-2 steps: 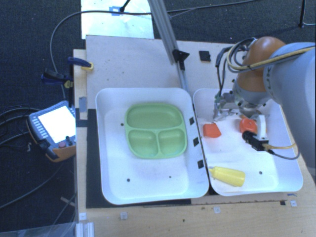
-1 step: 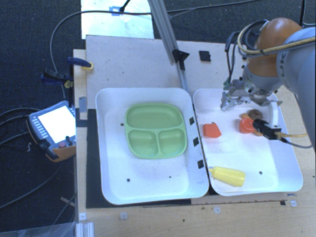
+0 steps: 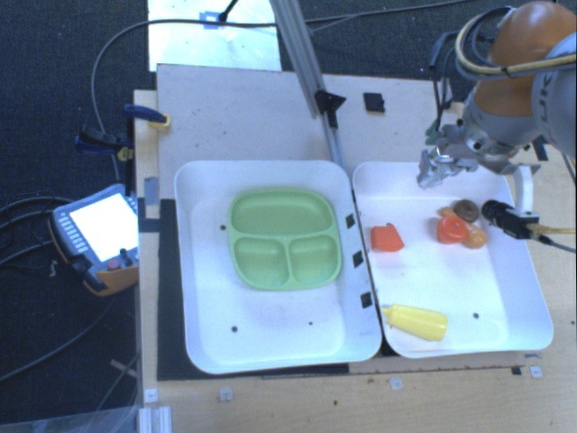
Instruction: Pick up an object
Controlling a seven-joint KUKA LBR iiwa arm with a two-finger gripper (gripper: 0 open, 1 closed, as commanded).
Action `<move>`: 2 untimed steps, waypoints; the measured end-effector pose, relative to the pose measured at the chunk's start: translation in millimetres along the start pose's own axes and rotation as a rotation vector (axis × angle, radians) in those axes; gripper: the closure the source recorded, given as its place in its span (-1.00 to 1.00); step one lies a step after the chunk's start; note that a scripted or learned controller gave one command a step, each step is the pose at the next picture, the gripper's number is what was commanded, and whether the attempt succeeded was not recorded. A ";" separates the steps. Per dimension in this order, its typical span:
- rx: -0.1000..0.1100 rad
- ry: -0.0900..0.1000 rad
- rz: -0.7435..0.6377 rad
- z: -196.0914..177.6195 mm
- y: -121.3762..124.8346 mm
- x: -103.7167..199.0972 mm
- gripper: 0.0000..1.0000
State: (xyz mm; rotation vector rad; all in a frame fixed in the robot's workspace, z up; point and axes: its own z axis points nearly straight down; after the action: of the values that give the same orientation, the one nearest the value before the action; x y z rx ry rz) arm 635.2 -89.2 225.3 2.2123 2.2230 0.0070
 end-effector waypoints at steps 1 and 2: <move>-0.003 0.000 -0.002 -63.0 5.1 6.7 1.00; 0.005 0.001 -0.004 -59.2 -8.7 48.6 1.00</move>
State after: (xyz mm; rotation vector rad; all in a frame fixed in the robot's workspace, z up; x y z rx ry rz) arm 625.8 -40.6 284.4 2.2114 2.2301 0.0022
